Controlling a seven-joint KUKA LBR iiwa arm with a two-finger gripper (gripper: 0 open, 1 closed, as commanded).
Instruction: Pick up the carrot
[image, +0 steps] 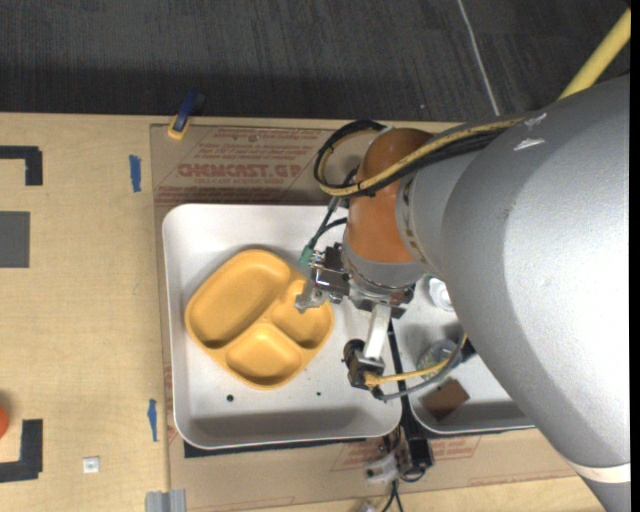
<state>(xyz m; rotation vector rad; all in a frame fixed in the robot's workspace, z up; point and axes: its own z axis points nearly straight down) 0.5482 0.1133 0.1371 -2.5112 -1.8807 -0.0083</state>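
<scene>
My gripper (312, 288) hangs low over the left bin (200, 400), right at the right-hand edge of a yellow divided plate (245, 300). The plate has three compartments and lies in the middle of that bin. The grey arm with its orange band (385, 215) reaches in from the right and covers most of the right bin. The gripper's own body hides what lies directly under it.
A brown block (447, 397) and a pale, clear-looking object (440, 294) show in the right bin beside the arm. A small orange-red thing (3, 422) sits at the view's far left edge on the bench. Blue tape marks (135, 172) line the cardboard.
</scene>
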